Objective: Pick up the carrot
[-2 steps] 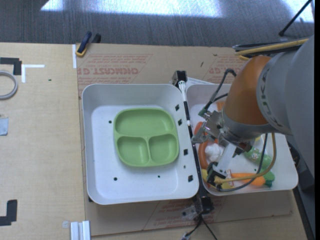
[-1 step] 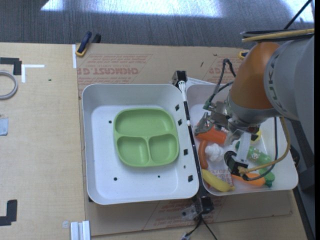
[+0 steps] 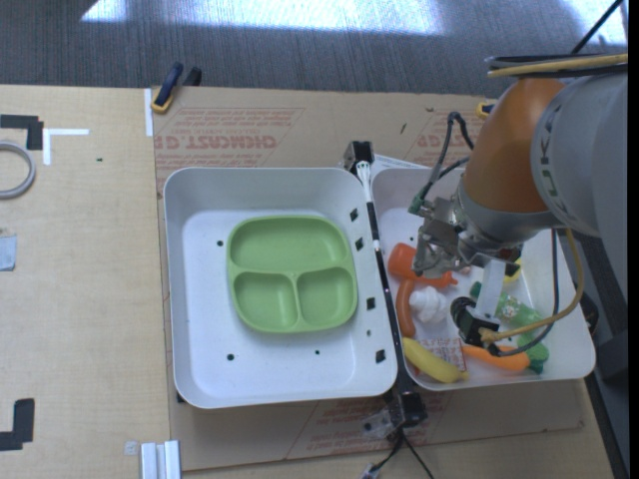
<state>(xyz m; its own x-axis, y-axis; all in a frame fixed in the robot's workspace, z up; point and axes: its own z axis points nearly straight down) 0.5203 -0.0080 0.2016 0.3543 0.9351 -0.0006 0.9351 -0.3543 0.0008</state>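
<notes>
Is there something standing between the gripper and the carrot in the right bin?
A white object lies close to the path from the gripper to the carrot, which rests by the near wall of the right bin, beside a banana. It sits low, so an approach from above seems open.

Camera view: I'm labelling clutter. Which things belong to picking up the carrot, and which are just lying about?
Job in hand: carrot; gripper; right bin.
Lying about: banana; green plate; left bin.
</notes>
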